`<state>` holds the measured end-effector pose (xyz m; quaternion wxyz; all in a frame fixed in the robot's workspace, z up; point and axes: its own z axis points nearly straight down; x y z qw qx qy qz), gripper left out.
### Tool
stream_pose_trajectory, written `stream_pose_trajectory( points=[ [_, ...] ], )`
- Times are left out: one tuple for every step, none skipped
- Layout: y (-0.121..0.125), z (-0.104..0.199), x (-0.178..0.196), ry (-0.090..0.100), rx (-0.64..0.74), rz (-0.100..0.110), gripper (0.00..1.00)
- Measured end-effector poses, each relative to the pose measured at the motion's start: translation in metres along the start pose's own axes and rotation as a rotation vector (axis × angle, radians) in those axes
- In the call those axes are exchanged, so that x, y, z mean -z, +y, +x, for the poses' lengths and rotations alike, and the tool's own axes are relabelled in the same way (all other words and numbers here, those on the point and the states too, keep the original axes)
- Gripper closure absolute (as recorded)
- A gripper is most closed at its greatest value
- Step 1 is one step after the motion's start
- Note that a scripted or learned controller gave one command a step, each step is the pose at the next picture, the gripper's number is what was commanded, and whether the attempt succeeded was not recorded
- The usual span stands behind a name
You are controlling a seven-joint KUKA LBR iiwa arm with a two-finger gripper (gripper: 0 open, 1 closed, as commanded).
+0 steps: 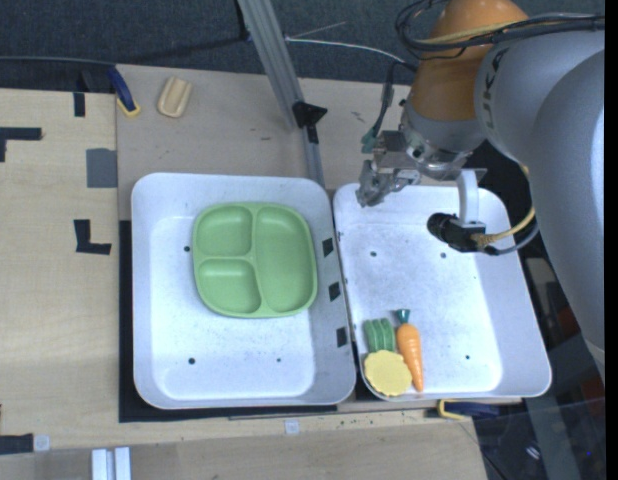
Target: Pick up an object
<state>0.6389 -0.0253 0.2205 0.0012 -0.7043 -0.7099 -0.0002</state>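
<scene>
Smooth green divided plate (255, 259) — tapered orange carrot (410, 355) apart

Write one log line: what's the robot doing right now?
pincer: above right bin's far-left corner | holding: nothing seen | carrot, yellow piece: near edge | green plate: left bin

Hand (373, 194) over right bin (489, 298)

Arm (549, 98) is cut off by top & right edges of frame. Its wrist hides the far rim of the right bin (509, 368) at approx 12 o'clock. Gripper (374, 190) fingertips too small/blurred to tell their spacing. Green toy (381, 334), at 6 o'clock in that bin, partly covered by yellow disc (387, 373) & carrot (410, 354); type unclear.
</scene>
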Motion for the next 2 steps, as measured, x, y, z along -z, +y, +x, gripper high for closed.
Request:
stream_pose_trajectory(
  points=[
    [0.0,0.056,-0.008,0.0,-0.001,0.002,1.0],
    [-0.008,0.11,0.002,0.0,-0.001,0.0,1.0]
  ],
)
